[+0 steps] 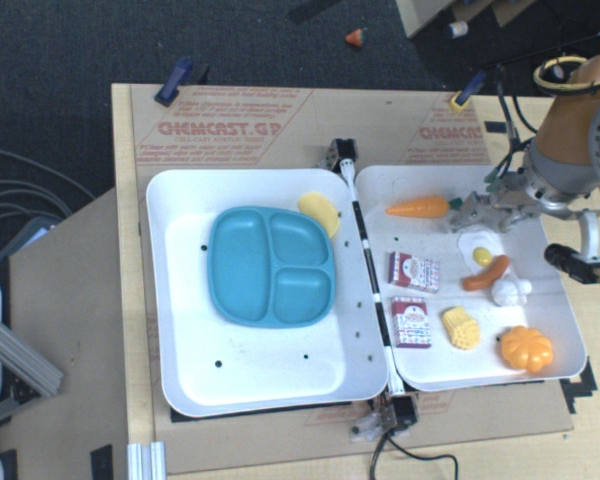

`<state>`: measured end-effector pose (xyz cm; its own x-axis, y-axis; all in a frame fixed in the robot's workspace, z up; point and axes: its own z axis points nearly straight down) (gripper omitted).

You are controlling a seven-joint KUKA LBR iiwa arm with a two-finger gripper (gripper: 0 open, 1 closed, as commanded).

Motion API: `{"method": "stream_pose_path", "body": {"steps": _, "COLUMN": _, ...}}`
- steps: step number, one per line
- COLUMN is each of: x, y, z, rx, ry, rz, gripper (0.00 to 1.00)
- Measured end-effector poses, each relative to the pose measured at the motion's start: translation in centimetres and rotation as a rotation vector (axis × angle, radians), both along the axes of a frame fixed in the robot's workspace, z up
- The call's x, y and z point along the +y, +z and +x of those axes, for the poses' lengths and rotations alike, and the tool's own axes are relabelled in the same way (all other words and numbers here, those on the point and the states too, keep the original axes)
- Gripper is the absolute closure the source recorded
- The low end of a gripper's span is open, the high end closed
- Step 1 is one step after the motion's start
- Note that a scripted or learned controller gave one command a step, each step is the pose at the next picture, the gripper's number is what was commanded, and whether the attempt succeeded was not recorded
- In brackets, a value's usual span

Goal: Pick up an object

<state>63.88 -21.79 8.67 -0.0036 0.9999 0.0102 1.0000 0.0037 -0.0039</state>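
The gripper (pixel 477 208) is seen low in the right bin (pixel 555 368), at 3 o'clock of the carrot (pixel 418 207); whether it is apart cannot be told. Centring over 1 item is advised before closing.

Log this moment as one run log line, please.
stage: reaching | hand: over right bin, beside carrot | held: nothing seen | left bin: blue plate, yellow item
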Motion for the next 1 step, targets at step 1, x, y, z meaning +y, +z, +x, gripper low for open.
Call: {"method": "stream_pose_path", "body": {"steps": 1, "x": 8.28, "y": -0.68, "z": 1.99, "rx": 0.026, "ry": -0.001, "rz": -0.008, "gripper": 0.0}}
